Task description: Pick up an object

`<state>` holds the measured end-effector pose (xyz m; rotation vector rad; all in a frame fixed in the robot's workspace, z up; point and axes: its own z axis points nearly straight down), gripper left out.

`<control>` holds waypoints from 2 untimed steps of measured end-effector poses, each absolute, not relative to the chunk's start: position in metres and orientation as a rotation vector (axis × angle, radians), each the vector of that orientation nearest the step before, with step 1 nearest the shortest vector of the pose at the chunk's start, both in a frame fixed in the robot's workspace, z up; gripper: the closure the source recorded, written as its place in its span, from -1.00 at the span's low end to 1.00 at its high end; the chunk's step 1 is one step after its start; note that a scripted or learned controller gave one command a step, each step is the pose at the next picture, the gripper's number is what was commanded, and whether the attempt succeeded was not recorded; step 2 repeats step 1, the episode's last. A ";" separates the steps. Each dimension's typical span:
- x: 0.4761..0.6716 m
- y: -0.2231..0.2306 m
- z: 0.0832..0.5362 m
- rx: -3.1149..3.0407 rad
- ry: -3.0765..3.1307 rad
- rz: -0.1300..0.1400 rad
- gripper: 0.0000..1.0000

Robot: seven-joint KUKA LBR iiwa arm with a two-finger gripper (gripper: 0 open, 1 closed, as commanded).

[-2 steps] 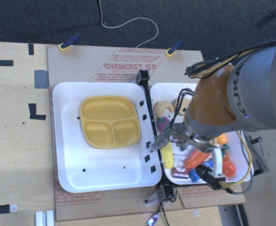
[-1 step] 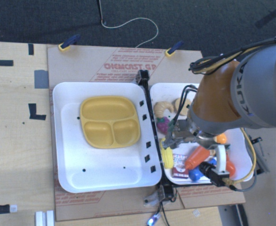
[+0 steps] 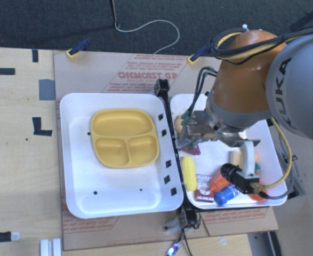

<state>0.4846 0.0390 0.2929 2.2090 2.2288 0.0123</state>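
My gripper [image 3: 190,139] reaches down into the right bin [image 3: 273,200] near its left wall, under the orange and grey wrist. Its tips sit beside a small dark purple item [image 3: 193,150] and just above a yellow corn cob [image 3: 188,173]. Nothing shows between the fingers. Lower in that bin lie a blue piece [image 3: 225,194], an orange piece [image 3: 218,184], a white cylinder [image 3: 248,158] and a red-and-white packet [image 3: 202,188]. The arm hides the upper part of this bin.
The left bin [image 3: 76,143] holds a yellow three-part plate [image 3: 125,137]. A black divider [image 3: 168,137] runs between the bins. A black cable fitting [image 3: 236,176] hangs from the arm over the right bin's lower area.
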 end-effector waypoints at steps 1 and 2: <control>0.483 0.030 0.317 2.220 2.223 0.000 1.00; 0.483 0.030 0.317 2.220 2.223 0.000 1.00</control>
